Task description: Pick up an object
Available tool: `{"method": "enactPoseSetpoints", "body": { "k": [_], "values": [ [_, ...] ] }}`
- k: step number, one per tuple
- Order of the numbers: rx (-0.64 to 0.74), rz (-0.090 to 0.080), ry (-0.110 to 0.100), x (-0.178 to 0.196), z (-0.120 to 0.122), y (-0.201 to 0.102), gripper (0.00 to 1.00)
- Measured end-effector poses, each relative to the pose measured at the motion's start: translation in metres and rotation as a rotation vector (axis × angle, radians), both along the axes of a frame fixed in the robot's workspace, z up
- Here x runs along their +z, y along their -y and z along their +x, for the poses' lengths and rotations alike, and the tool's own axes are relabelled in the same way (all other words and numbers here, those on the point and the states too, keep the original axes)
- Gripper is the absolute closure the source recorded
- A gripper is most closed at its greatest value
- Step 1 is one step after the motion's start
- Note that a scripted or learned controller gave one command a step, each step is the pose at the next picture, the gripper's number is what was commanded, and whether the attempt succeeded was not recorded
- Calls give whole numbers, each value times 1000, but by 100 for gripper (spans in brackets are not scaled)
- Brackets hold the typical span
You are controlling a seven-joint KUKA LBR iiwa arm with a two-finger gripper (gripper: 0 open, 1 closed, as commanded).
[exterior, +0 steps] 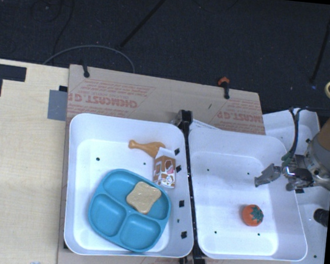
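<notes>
Small orange-red tomato-like toy [252,215], green-topped, alone on right bin [294,247] floor, lower right.

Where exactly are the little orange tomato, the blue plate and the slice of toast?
tomato [252,215], camera view, middle of its orange body.
blue plate [106,210], camera view, bare lower-left compartment.
toast [143,197], camera view, centre of the slice.

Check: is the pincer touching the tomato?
Apart. The camera view shows bare white bin floor between the pincer and the tomato.

A cardboard sheet [156,101] on the bench [14,158] carries two white bins [83,149].
</notes>
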State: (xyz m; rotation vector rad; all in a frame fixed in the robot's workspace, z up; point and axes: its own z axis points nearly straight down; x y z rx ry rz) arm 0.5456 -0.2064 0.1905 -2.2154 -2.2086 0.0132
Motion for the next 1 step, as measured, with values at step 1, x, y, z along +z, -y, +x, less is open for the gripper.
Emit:
{"method": "enactPoseSetpoints", "body": {
  "k": [1],
  "values": [
    [3,-2,13,8,3,0,0]
  ]
}}
